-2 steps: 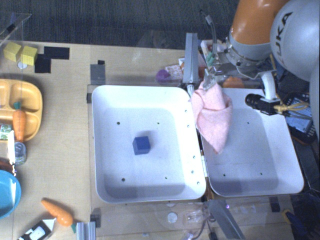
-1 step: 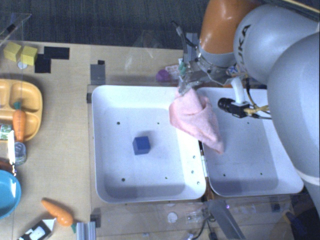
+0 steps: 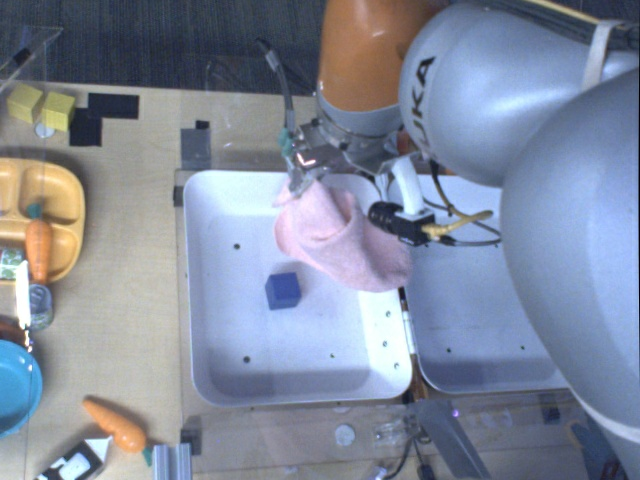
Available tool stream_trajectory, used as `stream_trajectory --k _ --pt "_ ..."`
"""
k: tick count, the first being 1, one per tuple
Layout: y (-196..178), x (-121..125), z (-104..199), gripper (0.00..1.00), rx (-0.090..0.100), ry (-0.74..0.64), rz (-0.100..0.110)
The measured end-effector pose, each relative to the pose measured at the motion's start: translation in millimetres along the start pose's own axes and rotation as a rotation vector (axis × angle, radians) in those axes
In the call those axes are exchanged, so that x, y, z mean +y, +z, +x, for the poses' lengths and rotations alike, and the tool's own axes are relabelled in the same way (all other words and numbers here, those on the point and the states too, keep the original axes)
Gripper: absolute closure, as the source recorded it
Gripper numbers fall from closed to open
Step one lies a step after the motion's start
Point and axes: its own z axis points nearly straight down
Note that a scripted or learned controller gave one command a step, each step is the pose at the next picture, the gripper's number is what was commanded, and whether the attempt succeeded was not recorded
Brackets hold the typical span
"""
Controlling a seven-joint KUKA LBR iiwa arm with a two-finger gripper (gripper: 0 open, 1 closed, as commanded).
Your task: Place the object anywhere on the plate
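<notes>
Up top, fingers (image 3: 300, 171) pinch soft pink cloth (image 3: 340, 238), hanging crumpled over smooth white bin (image 3: 215, 288) w/ blue cube (image 3: 283, 290).

A robotics lab: a KUKA arm (image 3: 470, 98) over white bins (image 3: 215, 368) on a bench (image 3: 150, 168).

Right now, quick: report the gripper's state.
Gripper: shut on the pink cloth, which hangs from its fingers above the left bin.
</notes>
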Motion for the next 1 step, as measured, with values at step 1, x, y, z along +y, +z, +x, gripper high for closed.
stream_trajectory --k 1 --pt "67.2 -0.7 47.6 1.00 0.000 0.100 0.007"
